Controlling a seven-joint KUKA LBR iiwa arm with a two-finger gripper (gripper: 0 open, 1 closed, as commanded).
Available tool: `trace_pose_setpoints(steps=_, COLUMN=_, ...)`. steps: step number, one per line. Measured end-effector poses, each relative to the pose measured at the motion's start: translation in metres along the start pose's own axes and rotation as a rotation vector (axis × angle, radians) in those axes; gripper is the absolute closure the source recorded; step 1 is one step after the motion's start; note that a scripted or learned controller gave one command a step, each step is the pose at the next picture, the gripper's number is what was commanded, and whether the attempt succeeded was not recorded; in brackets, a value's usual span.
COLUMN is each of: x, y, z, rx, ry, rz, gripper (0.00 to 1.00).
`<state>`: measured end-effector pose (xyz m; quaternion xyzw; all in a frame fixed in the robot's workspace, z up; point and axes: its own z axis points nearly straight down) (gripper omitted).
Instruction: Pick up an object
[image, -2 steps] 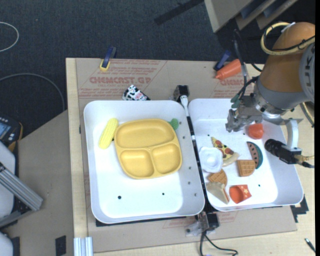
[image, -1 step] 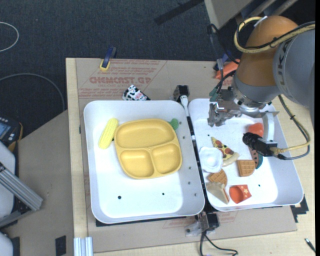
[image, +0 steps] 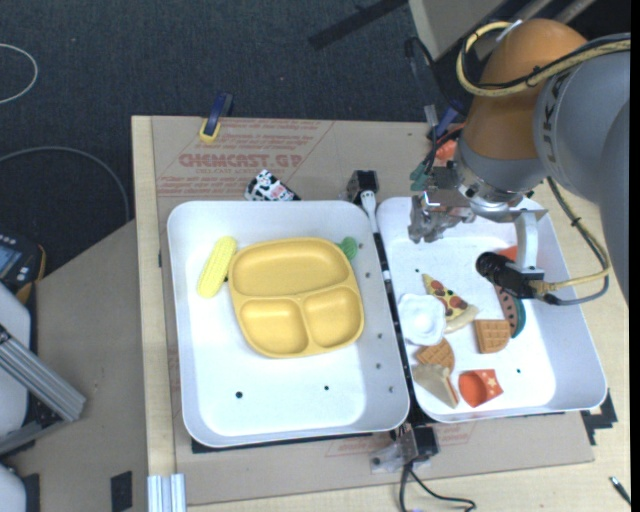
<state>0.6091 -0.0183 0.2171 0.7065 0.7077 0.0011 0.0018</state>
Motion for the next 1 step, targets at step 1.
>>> trace_pose_setpoints(steps=1, x=-0.0038, y=0.0033, z=-0.0076, rx=0.0, ry=0.0, rz=0.0, gripper=1.0)
